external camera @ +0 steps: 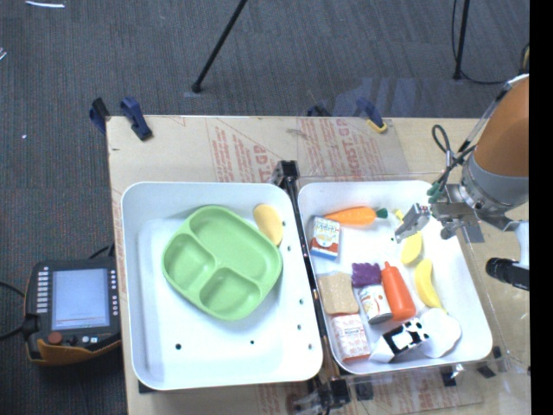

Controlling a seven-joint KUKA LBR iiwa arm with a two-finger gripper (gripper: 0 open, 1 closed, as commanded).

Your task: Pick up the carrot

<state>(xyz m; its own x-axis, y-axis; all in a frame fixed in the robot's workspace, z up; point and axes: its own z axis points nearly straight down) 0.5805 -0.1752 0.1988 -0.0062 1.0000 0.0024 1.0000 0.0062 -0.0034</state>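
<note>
The carrot (349, 217) is orange with a green top and lies on its side near the back of the right bin (480, 305), green end pointing right. My gripper (413, 221) hangs over the same bin, a short way right of the carrot's green top and apart from it. Nothing shows in its grasp. A yellow lemon wedge (412, 249) lies just below the gripper.
The right bin also holds a small carton (325, 237), bread slice (338, 293), purple grapes (366, 274), orange bottle (398, 290), can (374, 304), banana (424, 282) and a white object (436, 334). The left bin (138, 318) holds a green divided plate (223, 262) and a yellow piece (269, 223).
</note>
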